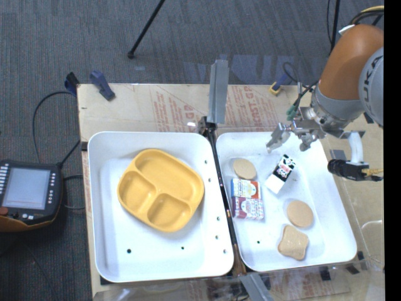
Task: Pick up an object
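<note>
My gripper (pixel 291 142) hangs over the back of the right bin (pixel 250 253), open, with nothing between its fingers. Just below it lies a small white carton with black spots (pixel 282 173), tilted. A round tan cookie (pixel 244 168) sits to the left of the carton. A red and white packet (pixel 247 199) lies near the bin's left wall. Another round cookie (pixel 300 214) and a toast-shaped piece (pixel 293 242) lie toward the front right.
The left bin (pixel 113 256) holds a yellow divided plate (pixel 161 189). A grey upright post (pixel 218 93) stands behind the gap between the bins. A teach pendant (pixel 26 193) rests off the bench at the left.
</note>
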`<state>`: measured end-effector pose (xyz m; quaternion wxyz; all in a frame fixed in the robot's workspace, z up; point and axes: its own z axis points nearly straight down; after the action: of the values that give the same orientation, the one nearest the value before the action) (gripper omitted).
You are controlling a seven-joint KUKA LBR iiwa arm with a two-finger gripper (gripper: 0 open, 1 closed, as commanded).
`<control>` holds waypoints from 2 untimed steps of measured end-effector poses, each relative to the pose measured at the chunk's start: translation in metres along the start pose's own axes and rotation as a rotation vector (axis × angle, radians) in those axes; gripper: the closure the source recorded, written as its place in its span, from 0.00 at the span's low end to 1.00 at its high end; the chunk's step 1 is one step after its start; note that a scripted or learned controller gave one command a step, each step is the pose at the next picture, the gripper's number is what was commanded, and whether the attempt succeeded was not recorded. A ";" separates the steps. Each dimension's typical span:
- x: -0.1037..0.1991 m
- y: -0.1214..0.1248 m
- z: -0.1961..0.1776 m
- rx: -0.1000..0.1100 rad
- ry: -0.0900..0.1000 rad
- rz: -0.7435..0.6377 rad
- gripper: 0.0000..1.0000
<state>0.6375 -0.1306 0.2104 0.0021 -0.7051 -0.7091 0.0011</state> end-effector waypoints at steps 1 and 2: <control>-0.029 0.007 0.101 -0.008 -0.002 0.036 0.00; -0.076 -0.031 0.124 0.000 0.007 0.028 0.00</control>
<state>0.6066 -0.2067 0.0867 0.0042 -0.7149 -0.6993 -0.0014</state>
